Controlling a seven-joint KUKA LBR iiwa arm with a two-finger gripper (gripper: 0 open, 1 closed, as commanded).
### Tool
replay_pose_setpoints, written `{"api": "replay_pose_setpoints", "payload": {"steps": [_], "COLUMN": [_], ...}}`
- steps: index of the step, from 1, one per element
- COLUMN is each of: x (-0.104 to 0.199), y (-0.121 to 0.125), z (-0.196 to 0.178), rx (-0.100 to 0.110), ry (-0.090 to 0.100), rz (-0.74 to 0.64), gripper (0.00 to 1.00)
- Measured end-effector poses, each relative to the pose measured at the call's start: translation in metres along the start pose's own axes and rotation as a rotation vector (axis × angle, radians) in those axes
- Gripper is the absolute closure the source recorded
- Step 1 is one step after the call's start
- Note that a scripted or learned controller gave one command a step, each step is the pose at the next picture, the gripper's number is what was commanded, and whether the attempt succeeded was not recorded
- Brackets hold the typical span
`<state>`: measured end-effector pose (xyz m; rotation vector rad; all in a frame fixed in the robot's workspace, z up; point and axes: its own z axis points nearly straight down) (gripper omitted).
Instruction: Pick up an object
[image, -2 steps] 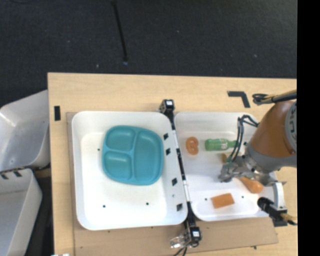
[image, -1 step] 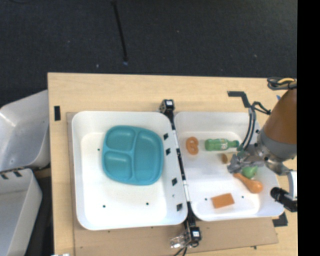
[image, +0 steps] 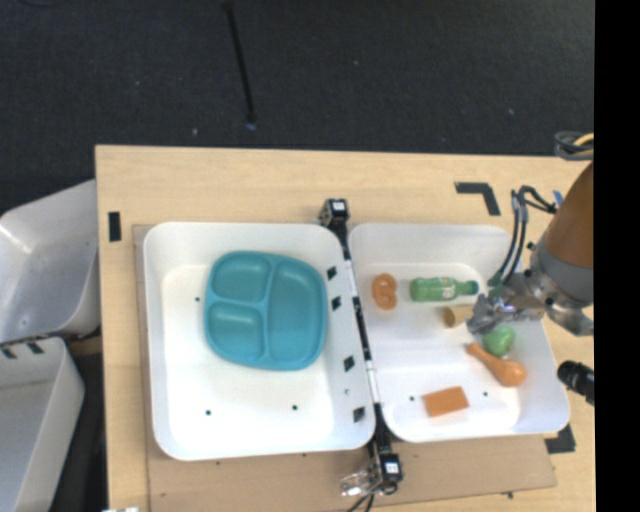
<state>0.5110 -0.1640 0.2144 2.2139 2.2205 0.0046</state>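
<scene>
Gripper (image: 492, 318) hovers low in the right bin (image: 400, 245), beside a green ball (image: 501, 340); jaw state unclear; nothing visibly lifted yet.

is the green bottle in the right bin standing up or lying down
Lying down. The green bottle rests on its side on the right bin's floor, its long axis running across the view.

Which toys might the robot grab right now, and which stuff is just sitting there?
For the job, in the right bin:
- gripper, low among the toys
- green round thing beside it
- orange carrot
- green bottle
- small brown piece
- orange round piece
- orange block

Just lying about:
- teal divided plate, in the left bin
</scene>
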Motion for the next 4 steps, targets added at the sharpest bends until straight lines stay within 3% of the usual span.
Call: {"api": "replay_pose_setpoints", "payload": {"steps": [1,4], "x": [0.058,0.207], "y": [0.015,0.049], "z": [-0.013,-0.004], "rx": [0.003,0.005], "ry": [0.003,0.004], "rz": [-0.005,-0.005], "gripper": [1.0,1.0]}}
